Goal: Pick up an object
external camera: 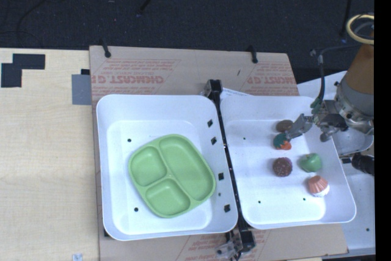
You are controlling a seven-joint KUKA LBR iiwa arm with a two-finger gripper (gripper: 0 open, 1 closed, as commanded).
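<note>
The right bin (263, 211) holds several small items: a brown piece (284, 126), a teal and orange piece (281, 142), a dark red ball (282, 166), a green piece (310, 162) and a pink cupcake-like piece (317, 185). My gripper (313, 129) hangs over the bin's upper right part, just right of the brown and teal pieces and above the green one. Its fingers (298, 126) are spread open with nothing between them.
A green divided plate (171, 175) lies in the left bin (116, 131). A black divider bar (221, 156) separates the two bins. The grey arm with its orange band (360, 70) enters from the right edge.
</note>
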